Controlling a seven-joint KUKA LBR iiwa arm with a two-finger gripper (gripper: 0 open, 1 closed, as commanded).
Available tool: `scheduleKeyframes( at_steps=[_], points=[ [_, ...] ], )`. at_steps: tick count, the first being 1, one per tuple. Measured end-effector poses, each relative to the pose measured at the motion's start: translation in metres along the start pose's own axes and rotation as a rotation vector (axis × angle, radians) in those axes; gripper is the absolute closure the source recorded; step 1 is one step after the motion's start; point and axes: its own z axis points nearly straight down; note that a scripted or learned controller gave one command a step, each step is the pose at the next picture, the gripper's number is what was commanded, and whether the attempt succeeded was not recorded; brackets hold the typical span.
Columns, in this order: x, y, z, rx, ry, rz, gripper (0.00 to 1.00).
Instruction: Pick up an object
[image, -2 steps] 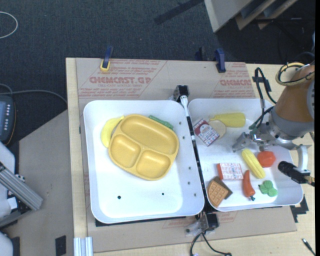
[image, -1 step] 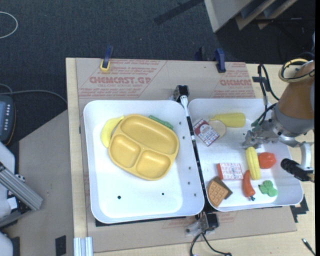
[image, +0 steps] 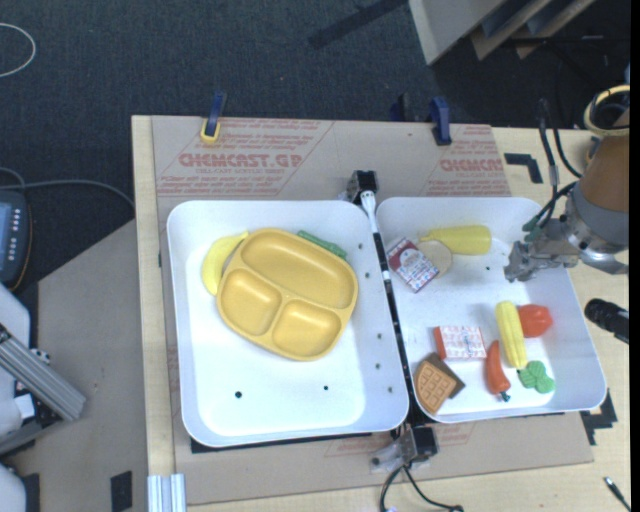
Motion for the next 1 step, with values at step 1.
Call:
scheduleKeyframes(
  at_steps=[1],
  points=[
    [-0.0005,0.0018,-0.0541,0.000,0.000,0.000,1.00]
  ],
)
